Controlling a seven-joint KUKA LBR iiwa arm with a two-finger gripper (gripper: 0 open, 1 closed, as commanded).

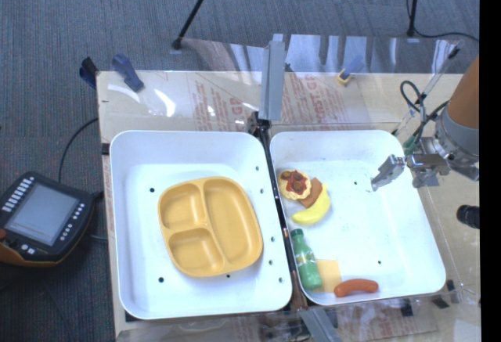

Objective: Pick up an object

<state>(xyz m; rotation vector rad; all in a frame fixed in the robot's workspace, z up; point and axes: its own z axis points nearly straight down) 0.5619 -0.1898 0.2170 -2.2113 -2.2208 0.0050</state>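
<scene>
The step in hand is judged to be the approach, since nothing has yet been lifted: the gripper (399,167) is seen over the right-hand part of the right bin (362,144), well apart from every candidate object, and nothing is seen between its fingers. The jaws appear to be spread, one grey finger (386,172) reaching out toward the bin's middle, though how wide they stand cannot be read with certainty at this size. The things that could be picked are all gathered along the left and near sides of that bin: a yellow banana (312,209) touching a small round toy pizza (296,184) near the left wall, a green bottle (306,258) lying along the left wall further forward, a yellow block (329,275) just beside the bottle, and a sausage (356,286) by the near rim. In the left bin (137,158) a yellow divided plate (210,225) is laid flat. The next move is thought to call for travel to the left across the bin, an alignment of the jaws over one chosen item, and a descent; the crowded pairs may hamper a clean closure, so the lone sausage seems the easier target. The arm (468,109) is extended in from the right, its wrist held low over the bin's right edge.
</scene>
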